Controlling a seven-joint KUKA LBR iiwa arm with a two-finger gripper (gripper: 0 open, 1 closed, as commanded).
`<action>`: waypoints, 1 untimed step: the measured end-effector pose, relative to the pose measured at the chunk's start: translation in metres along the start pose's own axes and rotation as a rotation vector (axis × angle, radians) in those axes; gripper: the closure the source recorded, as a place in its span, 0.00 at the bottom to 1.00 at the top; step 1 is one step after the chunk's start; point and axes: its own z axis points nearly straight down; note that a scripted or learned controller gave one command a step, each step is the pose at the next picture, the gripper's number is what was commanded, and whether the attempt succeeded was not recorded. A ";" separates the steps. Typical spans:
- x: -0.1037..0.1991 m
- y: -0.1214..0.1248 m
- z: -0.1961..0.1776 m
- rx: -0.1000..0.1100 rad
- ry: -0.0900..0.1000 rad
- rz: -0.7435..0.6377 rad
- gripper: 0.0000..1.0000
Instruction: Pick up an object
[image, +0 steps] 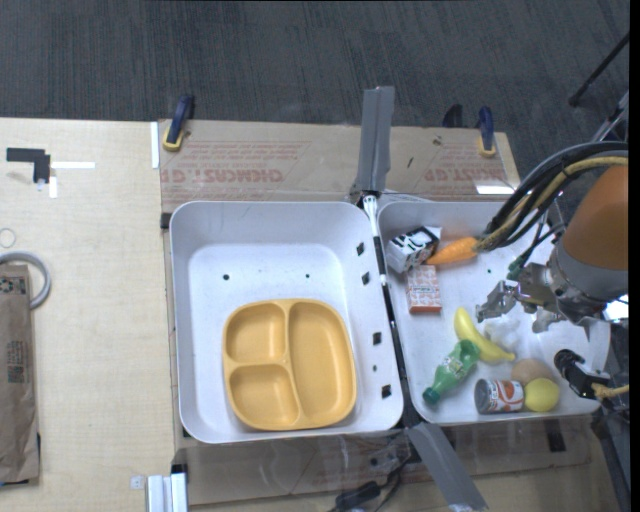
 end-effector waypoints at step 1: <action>0.049 -0.028 0.034 0.001 0.000 -0.108 0.00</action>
